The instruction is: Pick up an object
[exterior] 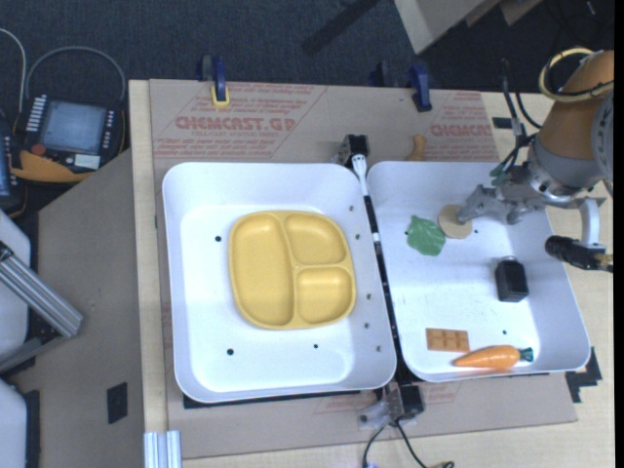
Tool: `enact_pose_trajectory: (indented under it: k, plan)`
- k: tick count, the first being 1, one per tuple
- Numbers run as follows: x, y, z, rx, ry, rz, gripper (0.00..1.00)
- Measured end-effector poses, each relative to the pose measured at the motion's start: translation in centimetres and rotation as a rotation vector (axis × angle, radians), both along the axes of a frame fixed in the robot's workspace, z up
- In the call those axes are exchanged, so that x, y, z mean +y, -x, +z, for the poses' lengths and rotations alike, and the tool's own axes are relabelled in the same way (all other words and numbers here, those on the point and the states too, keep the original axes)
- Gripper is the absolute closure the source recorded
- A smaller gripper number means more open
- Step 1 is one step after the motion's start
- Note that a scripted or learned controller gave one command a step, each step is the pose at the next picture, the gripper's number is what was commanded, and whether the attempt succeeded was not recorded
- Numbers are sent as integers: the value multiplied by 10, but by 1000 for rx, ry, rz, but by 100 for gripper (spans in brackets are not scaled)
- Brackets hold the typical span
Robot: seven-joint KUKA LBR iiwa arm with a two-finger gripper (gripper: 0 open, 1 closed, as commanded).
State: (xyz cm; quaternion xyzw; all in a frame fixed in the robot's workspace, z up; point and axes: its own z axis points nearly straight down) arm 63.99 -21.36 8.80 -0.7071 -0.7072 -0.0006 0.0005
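Observation:
The right bin (546, 325) holds a green leafy piece (425, 235), a tan round disc (453, 223), a black block (511, 280), a brown waffle-like square (448, 339) and an orange carrot (490, 357). My gripper (476, 207) is low over the back of this bin, its tip right beside the tan disc and just right of the green piece. Whether it touches the disc is unclear. Nothing is seen lifted off the bin floor.
A yellow divided plate (291, 266) lies in the left bin (195, 291). The grey arm with its orange band (575, 115) reaches in over the right bin's back right corner. Clamps and cables sit along the bench's far edge.

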Motion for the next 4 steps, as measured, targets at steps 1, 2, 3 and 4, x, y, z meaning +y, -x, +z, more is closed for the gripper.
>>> enact_pose_trajectory:
  k: [1,2,3,4]
  plan:
    - [0,-2,14,-5,4,2,100]
    - [4,2,76,-6,4,1,100]
    - [-3,7,133,-6,5,0,100]
    - [-3,6,150,-4,4,1,100]
